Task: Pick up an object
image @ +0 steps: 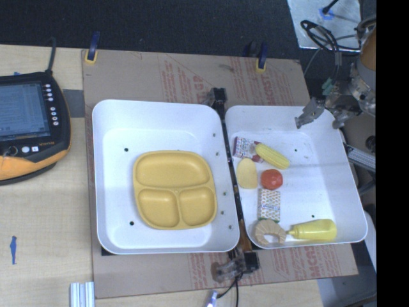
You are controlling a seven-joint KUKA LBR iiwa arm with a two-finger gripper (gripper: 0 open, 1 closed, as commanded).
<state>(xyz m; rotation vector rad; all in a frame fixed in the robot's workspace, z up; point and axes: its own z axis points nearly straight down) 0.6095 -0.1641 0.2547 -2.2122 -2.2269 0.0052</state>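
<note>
Bench layout comprises two shallow white bins set side by side on a cardboard sheet clamped at its far edge. The left bin contains a yellow divided plate with three compartments, lying flat near the bin centre. The right bin contains the loose objects, grouped along its left and near sides: a toy corn cob lying at a slant, touching a small printed packet at the far left; a pale yellow oval piece just beside a red tomato-like ball; a patterned sachet directly below the ball; a tan ring-shaped item at the near edge; and a yellow squeeze bottle lying on its side, its nozzle touching the ring. The gripper is located over the far right corner of the right bin, well apart from all objects. Its two fingers are spread apart, and nothing lies between them. A teach pendant with an orange casing rests on the bench to the left of the cardboard.
</note>
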